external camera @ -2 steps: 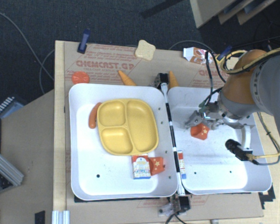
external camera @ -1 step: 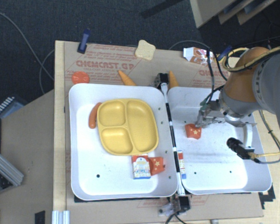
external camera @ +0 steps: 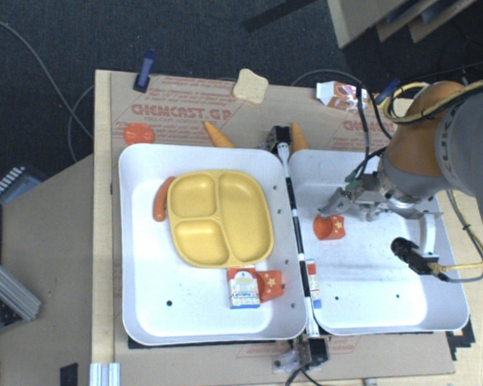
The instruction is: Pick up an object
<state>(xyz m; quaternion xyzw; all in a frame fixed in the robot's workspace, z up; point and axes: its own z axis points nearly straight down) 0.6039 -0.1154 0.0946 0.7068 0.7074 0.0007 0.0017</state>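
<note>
The likeliest target was the small red-orange plastic toy piece, which lay on the floor of the right white bin, close to that bin's left wall and a little above its middle. The grey arm's two-finger gripper hung just above and to the right of the piece, very near it but with nothing plainly between its tips; whether the gripper was parted or closed could not be told from this angle. Judged by its look, the piece was light, stiff and hollow play food, smooth enough to slide on the slick bin floor, and not fragile; a hold across its narrower sides, low on the body, seemed the safest choice, since a push from one side alone would probably skate it toward the wall. Left of the right white bin, the left white bin held a yellow three-compartment plastic tray, a red-orange toy sausage against the tray's left edge, and a small printed carton beside another red toy piece; the carton's print was too small to read. Behind both bins the brown cardboard sheet carried red lettering that read roughly "CHEMCAST GP", and a tan toy bread slice rested on its far edge.
</note>
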